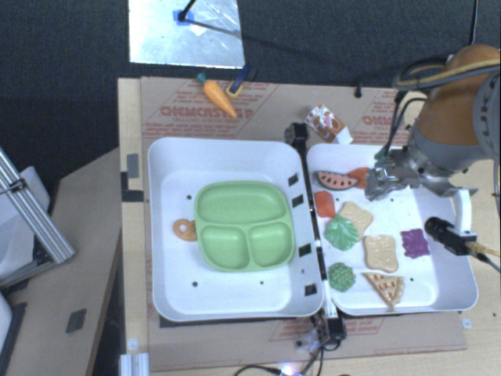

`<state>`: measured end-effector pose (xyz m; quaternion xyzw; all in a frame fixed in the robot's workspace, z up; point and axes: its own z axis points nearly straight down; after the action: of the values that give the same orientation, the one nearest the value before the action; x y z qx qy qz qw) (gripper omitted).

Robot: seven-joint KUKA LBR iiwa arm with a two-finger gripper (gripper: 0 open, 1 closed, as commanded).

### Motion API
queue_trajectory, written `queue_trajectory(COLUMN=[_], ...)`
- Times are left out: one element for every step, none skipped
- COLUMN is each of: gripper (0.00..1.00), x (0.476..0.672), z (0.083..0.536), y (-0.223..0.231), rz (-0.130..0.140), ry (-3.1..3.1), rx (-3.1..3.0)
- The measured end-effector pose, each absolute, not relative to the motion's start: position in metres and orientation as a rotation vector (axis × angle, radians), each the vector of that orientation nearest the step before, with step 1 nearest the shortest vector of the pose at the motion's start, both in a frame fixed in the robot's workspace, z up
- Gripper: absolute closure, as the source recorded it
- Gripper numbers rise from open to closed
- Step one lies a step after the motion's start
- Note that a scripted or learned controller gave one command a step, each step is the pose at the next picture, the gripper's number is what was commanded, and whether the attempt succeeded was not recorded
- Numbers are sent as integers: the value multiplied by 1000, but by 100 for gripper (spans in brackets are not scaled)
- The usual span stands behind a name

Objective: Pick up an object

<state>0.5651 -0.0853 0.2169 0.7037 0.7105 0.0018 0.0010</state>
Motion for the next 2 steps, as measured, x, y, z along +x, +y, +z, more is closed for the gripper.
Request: queue_trajectory(gripper=[100, 100], x=[600, 624], z=[223, 215], y=[-56, -17], rz=[6, 5], ry=[2229, 2230], rx=[2210, 2210])
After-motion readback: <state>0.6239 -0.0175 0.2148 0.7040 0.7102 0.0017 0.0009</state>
